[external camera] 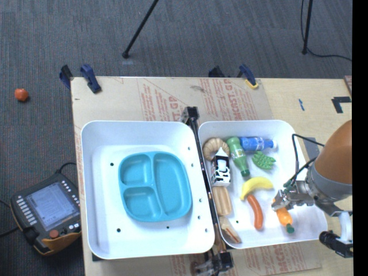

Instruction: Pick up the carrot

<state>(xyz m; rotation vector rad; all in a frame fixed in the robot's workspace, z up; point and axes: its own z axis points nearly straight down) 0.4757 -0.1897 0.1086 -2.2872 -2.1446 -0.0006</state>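
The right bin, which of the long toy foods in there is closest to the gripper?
The carrot, orange with a green tip, lies right at the gripper. The red sausage and yellow banana lie farther left in the right bin.

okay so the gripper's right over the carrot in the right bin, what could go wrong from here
1. The carrot lies beside the bin's right wall, with the gripper right above it. A finger could catch the wall on the way down.
2. The carrot is small, tapered and lies at a slant, so it may slip out as the fingers shut.
3. The hot dog and banana lie just to its left; a stray approach could nudge them.
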